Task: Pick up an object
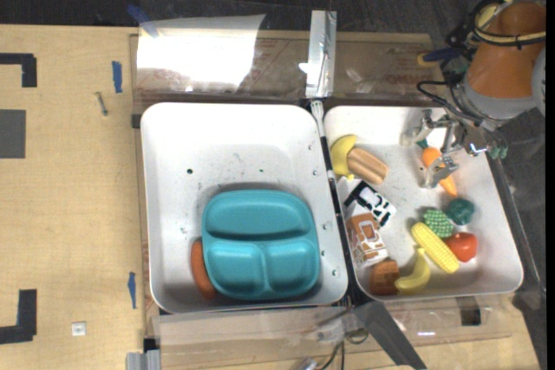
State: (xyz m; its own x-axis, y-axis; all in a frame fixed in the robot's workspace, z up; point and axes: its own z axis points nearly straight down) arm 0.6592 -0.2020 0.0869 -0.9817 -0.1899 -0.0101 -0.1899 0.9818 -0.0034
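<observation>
Left shallow white bin (165, 186): a teal three-compartment plastic tray (258, 245) overlying an orange item (199, 266). Right shallow white bin (507, 260): yellow corn cob (434, 245), red tomato (464, 247), banana (415, 275), cartons, bread roll (368, 164). Tan wooden worktop (65, 186). The hand (438, 159) hangs over the right bin's far end beside an orange carrot (432, 157); its opening cannot be told.

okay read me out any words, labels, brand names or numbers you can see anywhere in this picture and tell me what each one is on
No text here can be read.
Black-and-white card in the right bin: bold black marks, not readable as letters.
Brown-and-white packet below it: printed pattern, too blurred to read.
Clear panel behind the bins: faint reddish print, too blurred to read.
Teal divided tray in the left bin: no marking visible.
</observation>
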